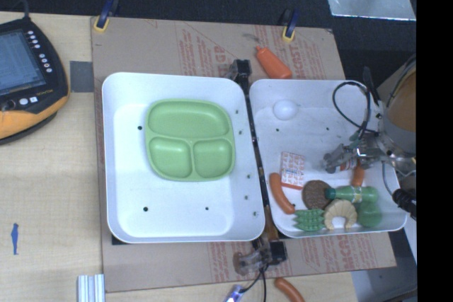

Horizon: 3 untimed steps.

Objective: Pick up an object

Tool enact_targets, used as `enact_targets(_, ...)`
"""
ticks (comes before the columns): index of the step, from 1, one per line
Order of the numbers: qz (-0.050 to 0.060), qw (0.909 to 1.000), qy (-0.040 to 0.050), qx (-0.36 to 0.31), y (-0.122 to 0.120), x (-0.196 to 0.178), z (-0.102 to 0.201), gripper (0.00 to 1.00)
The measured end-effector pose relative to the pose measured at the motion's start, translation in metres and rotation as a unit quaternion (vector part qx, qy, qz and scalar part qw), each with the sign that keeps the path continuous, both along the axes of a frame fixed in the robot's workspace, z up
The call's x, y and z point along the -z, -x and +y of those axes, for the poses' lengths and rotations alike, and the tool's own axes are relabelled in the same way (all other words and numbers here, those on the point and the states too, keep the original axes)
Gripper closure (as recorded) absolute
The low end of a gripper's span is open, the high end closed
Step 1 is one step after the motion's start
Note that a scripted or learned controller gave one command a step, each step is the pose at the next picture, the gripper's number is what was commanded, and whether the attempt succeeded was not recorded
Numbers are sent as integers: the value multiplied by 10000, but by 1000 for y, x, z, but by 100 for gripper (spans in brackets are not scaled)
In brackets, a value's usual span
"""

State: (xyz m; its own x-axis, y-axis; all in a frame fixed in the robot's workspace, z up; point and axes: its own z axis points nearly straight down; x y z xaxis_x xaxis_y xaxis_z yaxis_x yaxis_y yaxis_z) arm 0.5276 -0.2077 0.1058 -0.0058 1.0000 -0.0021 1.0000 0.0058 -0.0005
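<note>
The right bin [318, 117] holds several toy foods. Along its front lie a red sausage [280, 192], a brown cookie [316, 192], a green bottle [352, 192], a tan ring-shaped bun [342, 213] and a green ridged piece [308, 220]. A white ball [285, 109] rests near the back, and a small printed packet [292, 165] lies in the middle. My gripper [341, 158] hangs low over the bin's right side, just above the bottle. A small orange-red piece [358, 175] sits right under it, partly hidden.
The left bin [127, 173] carries a green divided plate [190, 139]. An orange carrot [272, 64] lies on the cardboard behind the right bin, and another sausage [290, 288] lies in front. A pendant [28, 78] sits at far left. A black cable [350, 106] loops over the right bin.
</note>
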Motion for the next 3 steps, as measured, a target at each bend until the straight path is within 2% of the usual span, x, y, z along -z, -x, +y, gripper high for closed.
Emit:
enact_targets(1,11,10000,6,-12,0,-9,-1,100)
enact_targets(2,7,10000,-16,6,-62,-82,65,100)
enact_targets(3,12,10000,-17,8,-100,-86,136,100)
